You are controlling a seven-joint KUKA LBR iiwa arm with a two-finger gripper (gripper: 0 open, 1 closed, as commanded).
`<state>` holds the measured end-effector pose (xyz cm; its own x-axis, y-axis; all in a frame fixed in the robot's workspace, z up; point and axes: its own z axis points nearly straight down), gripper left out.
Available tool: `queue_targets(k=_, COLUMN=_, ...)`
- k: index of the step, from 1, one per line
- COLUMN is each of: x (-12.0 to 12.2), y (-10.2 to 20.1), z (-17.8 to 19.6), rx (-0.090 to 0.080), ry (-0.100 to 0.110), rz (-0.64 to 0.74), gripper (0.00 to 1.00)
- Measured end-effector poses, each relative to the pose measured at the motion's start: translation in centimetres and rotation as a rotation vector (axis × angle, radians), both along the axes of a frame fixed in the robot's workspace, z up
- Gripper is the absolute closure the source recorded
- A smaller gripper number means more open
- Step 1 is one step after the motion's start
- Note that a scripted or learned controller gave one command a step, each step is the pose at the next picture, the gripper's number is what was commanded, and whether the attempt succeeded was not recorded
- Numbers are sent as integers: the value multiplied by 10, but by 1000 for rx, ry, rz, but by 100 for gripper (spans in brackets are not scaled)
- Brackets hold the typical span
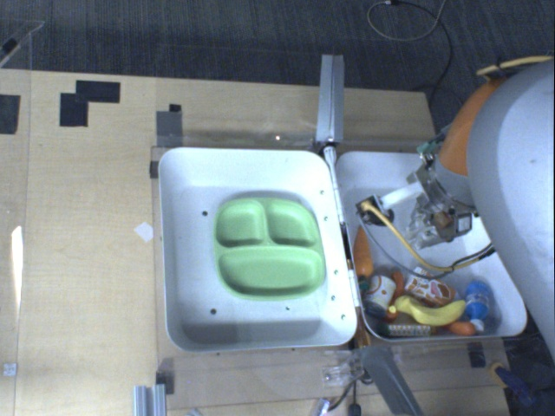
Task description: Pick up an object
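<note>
I had the gripper (431, 224) hanging over the right bin (381, 176), in its upper half, nothing visibly held; whether it stood wide or narrow I could not tell. The pile lay below it, along the bin's near edge: a banana (431, 311) stretched roughly left to right, a carrot (363, 256) upright by the bin's left wall. A green tray (269, 246) sat in the left bin (186, 258).
</note>
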<state>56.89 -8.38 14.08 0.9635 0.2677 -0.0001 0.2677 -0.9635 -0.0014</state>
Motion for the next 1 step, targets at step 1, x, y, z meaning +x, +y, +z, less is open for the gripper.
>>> queue_targets(k=1, x=53, y=9, z=44, rx=-1, ry=-3, rz=-62, gripper=100)
